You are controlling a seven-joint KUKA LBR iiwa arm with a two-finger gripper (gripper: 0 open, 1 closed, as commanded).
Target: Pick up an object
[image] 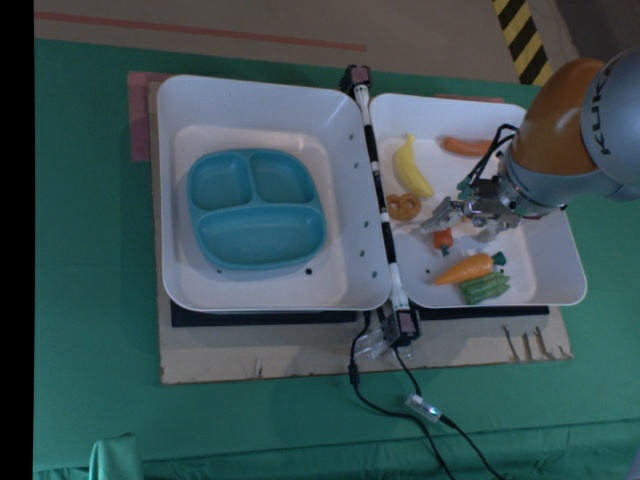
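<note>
The right bin holds a yellow banana, a brown pretzel, an orange-red sausage, a small red-orange piece, a carrot and green beans. My gripper hangs low over the middle of this bin, just above and to the right of the small red-orange piece and right of the pretzel. It is open, and nothing shows between its fingers. The arm's wrist hides part of the bin's right side.
The left bin holds a blue divided plate. A black-and-white bar runs along the seam between the bins. Cables trail over the green mat in front.
</note>
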